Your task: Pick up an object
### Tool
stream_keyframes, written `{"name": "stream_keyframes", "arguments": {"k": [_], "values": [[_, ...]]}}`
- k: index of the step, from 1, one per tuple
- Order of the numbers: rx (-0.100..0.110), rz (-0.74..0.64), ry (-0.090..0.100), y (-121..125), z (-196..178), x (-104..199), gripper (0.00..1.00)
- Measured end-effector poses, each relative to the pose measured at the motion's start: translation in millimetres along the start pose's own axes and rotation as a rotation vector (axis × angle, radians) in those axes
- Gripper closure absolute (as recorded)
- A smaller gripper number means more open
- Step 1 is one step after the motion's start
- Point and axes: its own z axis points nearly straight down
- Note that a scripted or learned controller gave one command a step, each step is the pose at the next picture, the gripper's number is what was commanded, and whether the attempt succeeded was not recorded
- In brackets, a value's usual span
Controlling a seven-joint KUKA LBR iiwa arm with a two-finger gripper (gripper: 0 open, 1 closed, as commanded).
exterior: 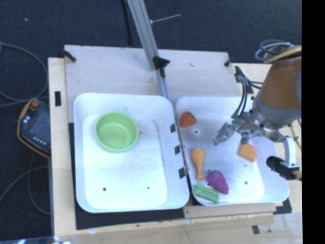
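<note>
My gripper [233, 136] hangs over the middle of the right bin [269, 189], open, with nothing between its fingers. One finger [222, 134] points down and left. An orange wedge [247, 152] lies just below and right of the gripper, apart from it. A red-orange fruit [188, 119] rests near the bin's left wall. A tan drumstick [198, 161] lies lower left of the gripper. Purple grapes [217, 181] and a green vegetable [205, 193] sit at the bin's front edge.
The left bin [122, 187] holds a green bowl [117, 131] in its back left part. A metal pole [144, 29] slants up from the divider between the bins. A black part of the arm [280, 166] sticks out over the right bin's right side.
</note>
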Motion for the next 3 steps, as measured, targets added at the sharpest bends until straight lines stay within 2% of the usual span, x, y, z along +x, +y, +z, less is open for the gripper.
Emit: {"name": "stream_keyframes", "arguments": {"k": [1, 2, 3], "values": [[0.000, 0.000, 0.000, -3.8, 42.9, -2.5, 0.00], [0.003, 0.000, 0.001, -9.9, 105.2, -4.1, 0.00], [-0.007, 0.006, 0.002, -7.0, 90.5, -4.4, 1.00]]}}
